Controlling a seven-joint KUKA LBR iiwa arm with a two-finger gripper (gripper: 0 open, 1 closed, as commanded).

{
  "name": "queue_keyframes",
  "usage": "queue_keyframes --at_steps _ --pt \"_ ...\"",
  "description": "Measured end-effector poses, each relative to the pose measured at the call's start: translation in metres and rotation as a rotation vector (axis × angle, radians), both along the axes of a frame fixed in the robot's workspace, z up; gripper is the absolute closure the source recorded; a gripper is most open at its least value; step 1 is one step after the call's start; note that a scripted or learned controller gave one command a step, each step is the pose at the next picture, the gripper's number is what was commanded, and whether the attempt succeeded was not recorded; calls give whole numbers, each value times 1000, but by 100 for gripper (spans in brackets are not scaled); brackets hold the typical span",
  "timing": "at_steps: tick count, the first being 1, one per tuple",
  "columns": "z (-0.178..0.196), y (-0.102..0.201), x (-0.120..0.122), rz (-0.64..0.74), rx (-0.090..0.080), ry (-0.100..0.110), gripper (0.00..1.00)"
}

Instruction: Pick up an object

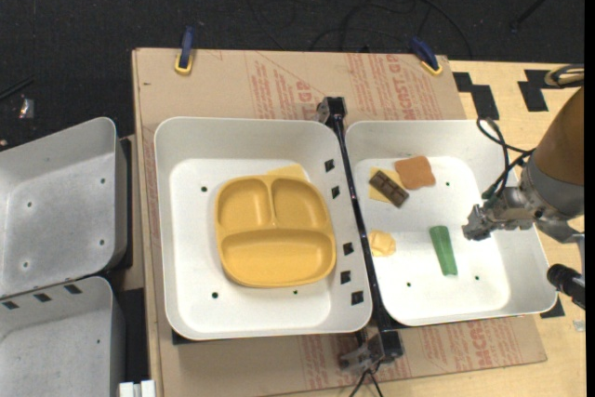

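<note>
Camera view: the gripper [476, 226], its opening not discernible, is seen at the right bin's [521, 293] right edge, just beside the green block [443, 251] lying near the bin's centre.

Bench top is a brown cardboard sheet [279, 79] with red print, held at the far edge by 2 clamps: left clamp [185, 51], right clamp [426, 56]. 2 shallow white bins sit directly on it, side by side, touching along a black divider: left bin [177, 228], right bin [507, 279].
</note>
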State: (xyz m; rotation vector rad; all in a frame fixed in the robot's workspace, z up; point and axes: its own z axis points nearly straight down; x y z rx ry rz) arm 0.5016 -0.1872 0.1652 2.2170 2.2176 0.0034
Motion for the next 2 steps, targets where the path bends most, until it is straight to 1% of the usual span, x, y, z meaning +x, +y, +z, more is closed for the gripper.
queue_keyframes --at_steps 1,2 --pt "63 -3 0 2 0 -1 100" --pt "126 0 5 4 0 -2 100"
